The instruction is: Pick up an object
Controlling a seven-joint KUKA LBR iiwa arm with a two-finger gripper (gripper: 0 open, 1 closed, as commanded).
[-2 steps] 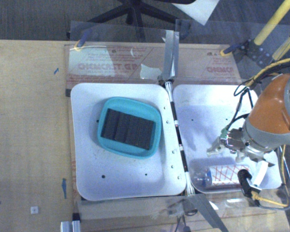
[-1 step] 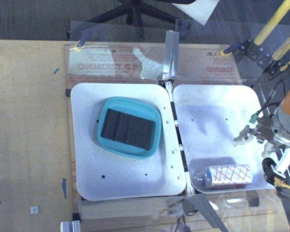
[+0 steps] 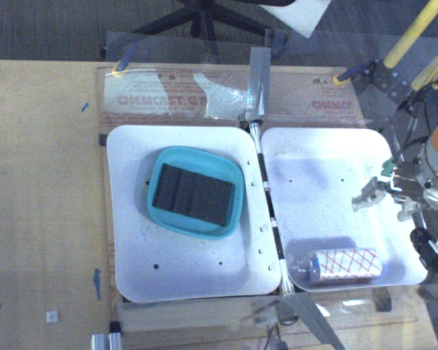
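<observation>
Red-checked bottle [image 3: 344, 264] lies in the right bin [image 3: 314, 166], near and below the gripper [image 3: 385, 197], whose jaws stand apart, empty.

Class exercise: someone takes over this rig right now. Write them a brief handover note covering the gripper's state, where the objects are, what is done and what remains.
Gripper: at the right edge of the right bin, nothing between its fingers; whether they are open or shut cannot be told.
Objects: a teal tray with a dark insert lies in the left bin. A red-and-white patterned cylinder lies on its side at the front of the right bin, below the gripper in the view.
Done: nothing picked yet.
Left: choose an object, probably the cylinder as the nearer one, grasp and lift it.
</observation>
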